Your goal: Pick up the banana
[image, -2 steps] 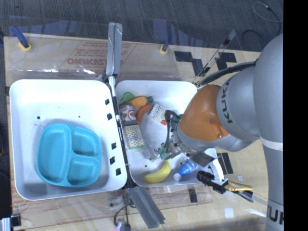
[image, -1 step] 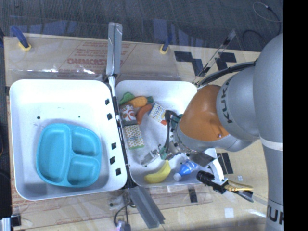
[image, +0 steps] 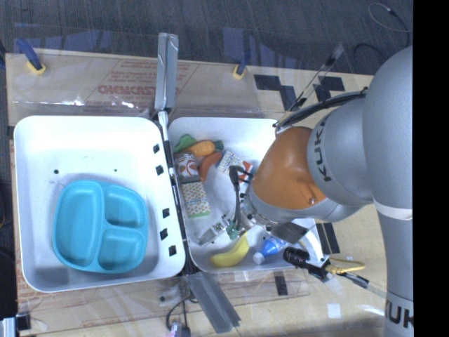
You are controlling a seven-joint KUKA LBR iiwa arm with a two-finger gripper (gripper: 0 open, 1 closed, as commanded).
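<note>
The yellow banana [image: 231, 253] lies near the front wall of the right bin [image: 210, 122], curved and flat on the floor. My gripper [image: 237, 222] hangs low inside this bin, just above and slightly behind the banana, under the orange wrist band [image: 284, 174]. From this angle the arm's bulk hides much of the gripper, and nothing yellow shows in it. The banana rests on the bin floor.
The right bin also holds an orange carrot-like piece [image: 204, 148], a green item [image: 185, 142], a small can [image: 186, 167], a printed packet [image: 197, 199] and a blue-and-white bottle [image: 269, 246]. A blue divided plate [image: 102, 225] sits in the left bin [image: 35, 139].
</note>
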